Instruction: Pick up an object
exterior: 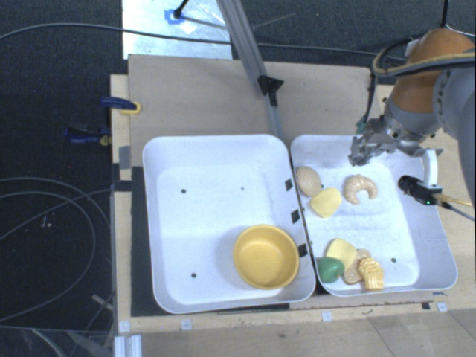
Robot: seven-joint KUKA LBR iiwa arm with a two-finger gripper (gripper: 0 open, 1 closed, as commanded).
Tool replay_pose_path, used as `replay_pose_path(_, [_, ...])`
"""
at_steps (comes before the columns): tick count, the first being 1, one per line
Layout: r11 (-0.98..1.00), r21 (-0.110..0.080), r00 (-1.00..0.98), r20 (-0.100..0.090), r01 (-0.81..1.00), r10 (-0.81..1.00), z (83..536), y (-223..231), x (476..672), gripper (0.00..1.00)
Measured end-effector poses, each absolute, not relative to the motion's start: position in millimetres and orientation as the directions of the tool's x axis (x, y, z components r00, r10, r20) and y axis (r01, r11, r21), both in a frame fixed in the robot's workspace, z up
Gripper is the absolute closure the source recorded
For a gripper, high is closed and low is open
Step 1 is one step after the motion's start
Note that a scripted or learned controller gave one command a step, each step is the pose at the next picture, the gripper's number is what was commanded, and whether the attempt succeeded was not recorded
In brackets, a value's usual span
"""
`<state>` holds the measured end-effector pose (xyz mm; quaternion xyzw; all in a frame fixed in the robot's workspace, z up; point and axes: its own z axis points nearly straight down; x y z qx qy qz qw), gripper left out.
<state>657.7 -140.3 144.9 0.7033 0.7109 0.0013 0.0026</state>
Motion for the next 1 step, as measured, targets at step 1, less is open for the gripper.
replay_pose_path(1, [0.008,0.009,-0.008,-0.003,1.0,1.0,209.7,-145.2,658.1,1.0])
